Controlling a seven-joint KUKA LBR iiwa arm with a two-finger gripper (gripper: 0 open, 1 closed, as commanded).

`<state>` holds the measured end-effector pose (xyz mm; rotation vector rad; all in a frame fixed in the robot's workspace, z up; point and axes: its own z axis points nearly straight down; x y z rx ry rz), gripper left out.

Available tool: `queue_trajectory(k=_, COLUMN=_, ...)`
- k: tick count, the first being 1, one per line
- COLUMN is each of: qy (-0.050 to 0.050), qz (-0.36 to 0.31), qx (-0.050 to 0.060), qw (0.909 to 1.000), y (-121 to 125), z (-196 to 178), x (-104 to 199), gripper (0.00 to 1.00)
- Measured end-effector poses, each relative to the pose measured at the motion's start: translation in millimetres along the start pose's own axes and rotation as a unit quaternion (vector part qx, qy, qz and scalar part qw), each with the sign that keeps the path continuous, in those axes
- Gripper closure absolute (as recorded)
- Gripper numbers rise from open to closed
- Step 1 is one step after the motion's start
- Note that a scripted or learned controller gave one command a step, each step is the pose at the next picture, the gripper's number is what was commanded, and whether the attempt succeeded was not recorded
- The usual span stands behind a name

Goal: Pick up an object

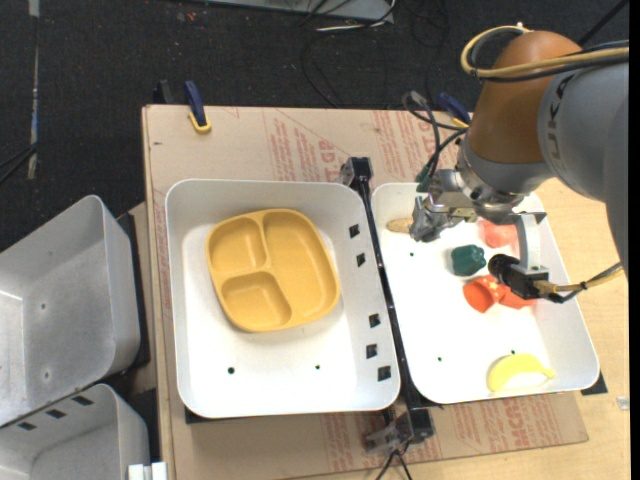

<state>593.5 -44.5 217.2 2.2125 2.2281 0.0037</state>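
Note:
My gripper hangs over the upper left part of the right bin, below the grey arm with its orange band. A small tan object lies just left of the gripper, at the bin's edge. A dark green object sits a little to the gripper's lower right. A salmon-pink object lies right of the gripper, partly hidden by the arm. A red-orange object rests lower, and a yellow banana-shaped object lies near the bin's front right corner.
The left bin holds a yellow divided plate. A black divider with clips runs between the two bins. A black fitting with a cable hangs off the arm over the red-orange object. Grey tubs stand at the far left.

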Motion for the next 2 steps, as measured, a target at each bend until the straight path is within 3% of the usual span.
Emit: queue_trajectory(k=2, qy=0.0, qz=0.001, qx=0.0, qw=1.0, y=21, z=-21, x=97, gripper=1.0)
